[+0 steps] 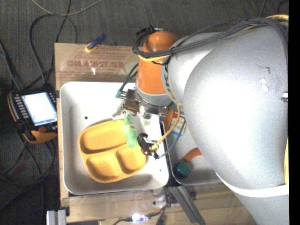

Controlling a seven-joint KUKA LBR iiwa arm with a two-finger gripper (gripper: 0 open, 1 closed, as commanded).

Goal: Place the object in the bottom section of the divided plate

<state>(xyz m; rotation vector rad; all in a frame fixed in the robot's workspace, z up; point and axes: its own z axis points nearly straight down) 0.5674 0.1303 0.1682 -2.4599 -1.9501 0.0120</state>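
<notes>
Placement step: jaws [132, 139] over yellow plastic divided plate [101, 149].
Jaws grip translucent green object [130, 134]; next, lower into bottom section, release.

— Where is free room seen in the left bin [70, 125]?

— Bare floor is seen along its left wall and near edge, beside the yellow divided plate [110, 153].

— And what is blocked?

— The plate's right rim is overhung by the gripper [133, 139] and a green object [130, 136]. The right bin [197, 179] is largely covered by the arm [225, 102]; a teal-and-orange item [183, 167] lies there.
</notes>
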